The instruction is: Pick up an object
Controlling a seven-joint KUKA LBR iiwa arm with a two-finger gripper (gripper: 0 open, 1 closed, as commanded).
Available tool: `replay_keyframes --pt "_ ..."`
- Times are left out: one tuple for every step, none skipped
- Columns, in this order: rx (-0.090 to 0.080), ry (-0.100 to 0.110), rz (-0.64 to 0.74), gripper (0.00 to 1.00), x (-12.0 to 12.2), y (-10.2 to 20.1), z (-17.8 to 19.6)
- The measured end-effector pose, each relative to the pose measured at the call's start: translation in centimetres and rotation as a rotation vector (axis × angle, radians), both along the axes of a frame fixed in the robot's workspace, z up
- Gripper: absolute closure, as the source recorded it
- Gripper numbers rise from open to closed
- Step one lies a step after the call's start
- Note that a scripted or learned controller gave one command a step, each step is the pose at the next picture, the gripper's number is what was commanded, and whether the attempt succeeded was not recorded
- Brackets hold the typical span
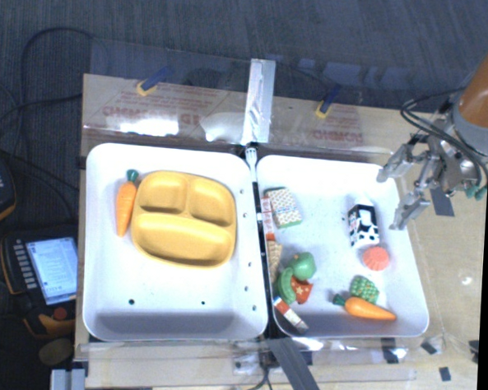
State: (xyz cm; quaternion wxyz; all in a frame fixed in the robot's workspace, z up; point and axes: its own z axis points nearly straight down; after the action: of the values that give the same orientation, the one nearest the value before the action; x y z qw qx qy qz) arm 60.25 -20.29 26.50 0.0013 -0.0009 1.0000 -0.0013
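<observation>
Right now gripper (409,185) hangs at right bin (336,173) edge, fingers apart, holding nothing; cow toy (362,224), prob., sits nearest.

Tablet (52,262) left of bench (175,112)

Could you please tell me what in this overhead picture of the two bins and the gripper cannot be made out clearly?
- The arm: cut off by the camera view's right edge.
- The gripper: small and cluttered with cables, so its finger state is unclear.
- The pile of toys by the right bin's divider: overlapping, too small to identify.
- The black-and-white item: too small to name.
- The clear sheet's print: washed out by glare.
</observation>
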Motion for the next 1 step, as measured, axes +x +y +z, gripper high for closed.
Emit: replay_keyframes --pt "-0.001 0.000 0.094 0.00 0.81 0.48 -17.02"
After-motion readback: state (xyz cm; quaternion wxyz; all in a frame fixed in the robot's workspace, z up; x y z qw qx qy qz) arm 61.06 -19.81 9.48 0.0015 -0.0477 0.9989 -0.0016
